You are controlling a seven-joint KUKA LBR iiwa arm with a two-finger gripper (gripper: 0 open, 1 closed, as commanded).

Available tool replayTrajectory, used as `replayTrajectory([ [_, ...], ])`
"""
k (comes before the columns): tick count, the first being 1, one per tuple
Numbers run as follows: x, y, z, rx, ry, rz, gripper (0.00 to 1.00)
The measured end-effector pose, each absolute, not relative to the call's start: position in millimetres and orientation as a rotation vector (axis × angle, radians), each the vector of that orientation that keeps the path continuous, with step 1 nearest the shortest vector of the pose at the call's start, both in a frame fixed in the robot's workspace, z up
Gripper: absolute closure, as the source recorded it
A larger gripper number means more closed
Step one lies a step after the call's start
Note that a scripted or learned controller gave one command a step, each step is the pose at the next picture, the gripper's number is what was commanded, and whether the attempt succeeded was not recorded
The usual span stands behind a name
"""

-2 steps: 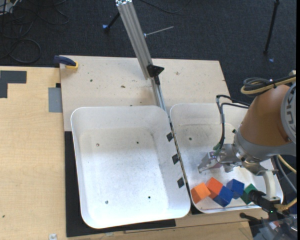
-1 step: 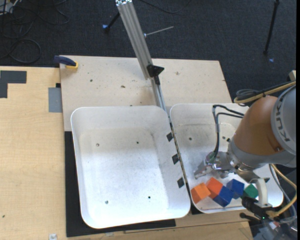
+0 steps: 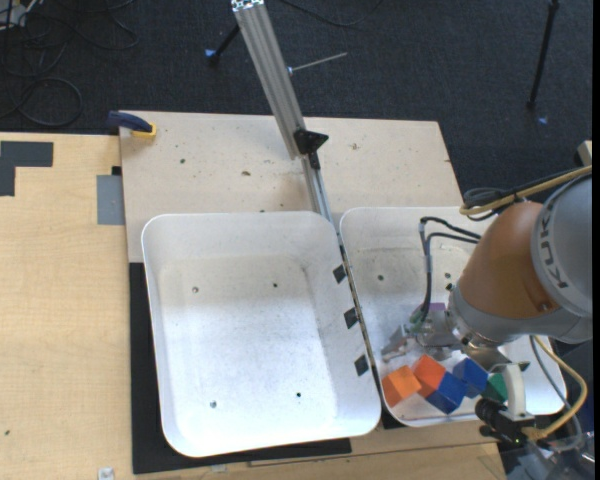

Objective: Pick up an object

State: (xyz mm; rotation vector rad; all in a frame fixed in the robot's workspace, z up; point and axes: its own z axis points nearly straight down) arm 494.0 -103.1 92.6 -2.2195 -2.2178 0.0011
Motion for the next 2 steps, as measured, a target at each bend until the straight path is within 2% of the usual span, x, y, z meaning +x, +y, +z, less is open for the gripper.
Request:
replayTrajectory([
  [1, 493.6, -105, 103, -2.225, -2.208, 0.000, 1.00],
  [2, 496.6, -101, 164, -2.222, -2.223, -0.003, 1.00],
])
